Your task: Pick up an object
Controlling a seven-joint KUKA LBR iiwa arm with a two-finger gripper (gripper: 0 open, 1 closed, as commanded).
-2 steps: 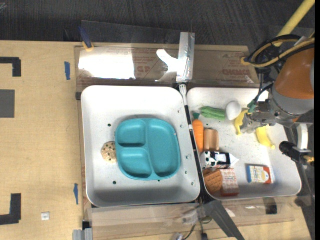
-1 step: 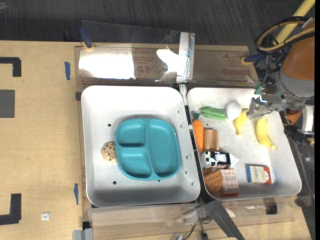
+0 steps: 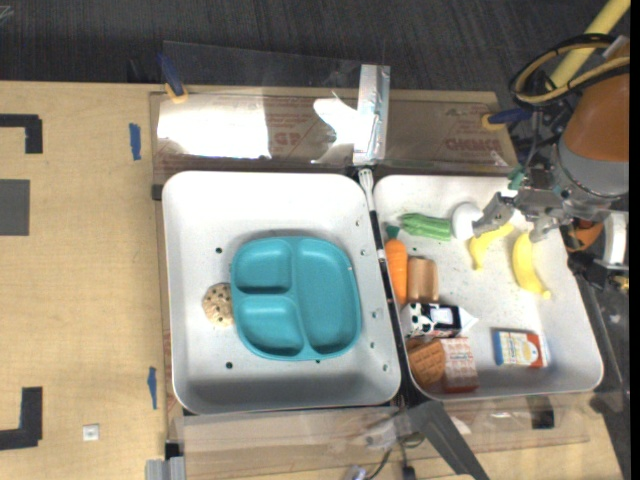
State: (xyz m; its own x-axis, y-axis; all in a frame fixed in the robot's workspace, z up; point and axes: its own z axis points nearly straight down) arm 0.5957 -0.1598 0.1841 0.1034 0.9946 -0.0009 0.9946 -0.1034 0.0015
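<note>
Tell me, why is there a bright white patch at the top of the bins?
In the camera view, light glares off the clear plastic sheet behind the left bin, washing out what lies beneath; the arm's wrist by the gripper looks slightly blurred.

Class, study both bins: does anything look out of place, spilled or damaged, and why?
One thing stands out: a cookie lies loose on the left bin floor, touching the left edge of the teal divided plate rather than in a compartment. The toy foods in the right bin are jumbled along its left side, but nothing looks spilled or broken.
</note>
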